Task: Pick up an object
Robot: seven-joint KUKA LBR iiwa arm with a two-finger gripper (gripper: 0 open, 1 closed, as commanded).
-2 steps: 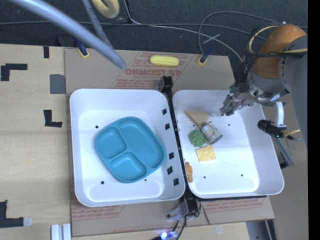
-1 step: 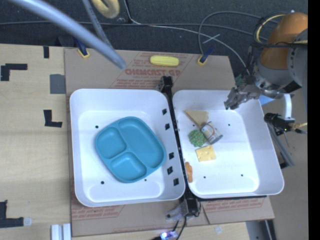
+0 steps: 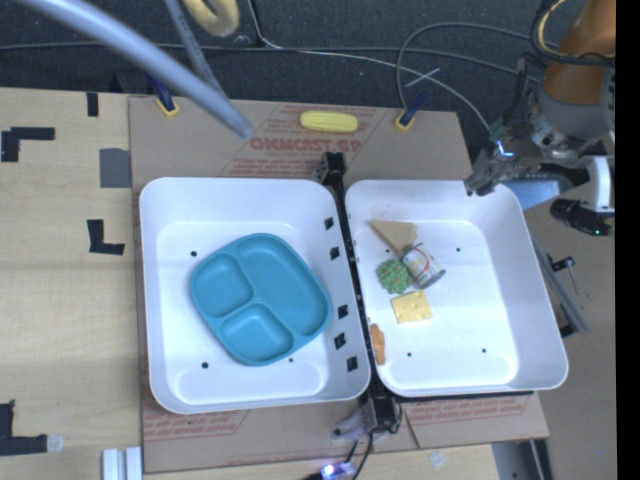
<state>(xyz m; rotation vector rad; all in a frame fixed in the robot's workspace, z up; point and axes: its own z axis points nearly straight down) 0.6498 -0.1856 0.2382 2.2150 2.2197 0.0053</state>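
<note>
well left of pincer [image 3: 481,182], tan wedge [image 3: 394,234]

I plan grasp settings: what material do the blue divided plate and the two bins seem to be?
Blue divided plate: likely moulded plastic, matte, judging by its uniform colour and rounded compartments. Left bin and right bin: probably smooth white plastic with soft rounded rims; the material stays uncertain.

Arm [image 3: 585,38] cut by right edge; fingers' [image 3: 482,180] gap unreadable.

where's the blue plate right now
The blue three-compartment plastic plate lies flat in the left white bin, about central, across the divider from the small food items in the right bin.
</note>
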